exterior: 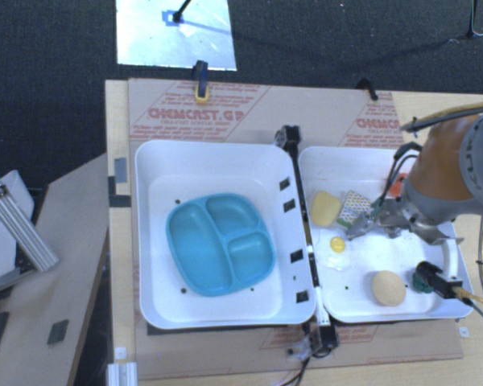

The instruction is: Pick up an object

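In the right bin lie a yellow block, a small patterned green-and-white packet, a little yellow piece and a tan egg-shaped object. My gripper hangs low over the middle of this bin. Its tip is just below the patterned packet and right of the little yellow piece. I see nothing held in it. The arm's orange band is above the bin's right side and hides part of the floor there.
The left bin holds a blue divided plate. Black clips run along the seam between the two bins. Both bins rest on a cardboard sheet.
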